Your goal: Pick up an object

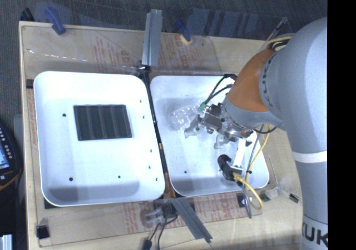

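A dark grey ribbed rectangular pad lies flat in the left bin, a little left of its middle. A clear, crumpled plastic item rests in the upper left part of the right bin. My gripper hangs low over the middle of the right bin, just right of and below the clear item. Its two silver fingers stand apart, open, with nothing between them. The arm's orange band and grey body cover the bin's right side.
A metal divider bar runs up from between the bins. A black connector with yellow and white cables hangs near the right bin's lower right corner. Blue clamps sit at the bench's back edge.
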Controlling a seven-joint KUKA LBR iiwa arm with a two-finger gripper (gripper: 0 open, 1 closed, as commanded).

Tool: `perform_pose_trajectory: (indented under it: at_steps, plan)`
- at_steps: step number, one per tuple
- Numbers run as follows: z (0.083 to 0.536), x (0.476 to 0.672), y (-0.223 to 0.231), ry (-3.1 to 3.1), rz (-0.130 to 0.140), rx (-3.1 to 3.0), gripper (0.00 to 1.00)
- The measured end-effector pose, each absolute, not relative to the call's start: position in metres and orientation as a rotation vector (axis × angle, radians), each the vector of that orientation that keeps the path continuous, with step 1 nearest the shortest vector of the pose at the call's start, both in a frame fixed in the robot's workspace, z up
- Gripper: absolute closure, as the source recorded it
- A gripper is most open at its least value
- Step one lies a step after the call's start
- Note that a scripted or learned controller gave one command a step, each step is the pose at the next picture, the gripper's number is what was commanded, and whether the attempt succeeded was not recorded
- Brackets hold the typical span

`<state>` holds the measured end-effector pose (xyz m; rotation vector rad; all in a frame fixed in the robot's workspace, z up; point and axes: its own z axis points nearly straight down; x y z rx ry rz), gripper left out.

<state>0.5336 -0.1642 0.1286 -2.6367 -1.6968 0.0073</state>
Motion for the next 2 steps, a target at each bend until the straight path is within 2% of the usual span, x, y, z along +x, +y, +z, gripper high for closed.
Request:
perform_pose_trajectory:
  at_steps: [1, 2]
  plan:
    - [0.119, 0.608, -0.148, -2.045, 0.001, -2.382, 0.0]
    - [0.237, 0.627, -0.198, -1.714, 0.001, -2.632, 0.0]
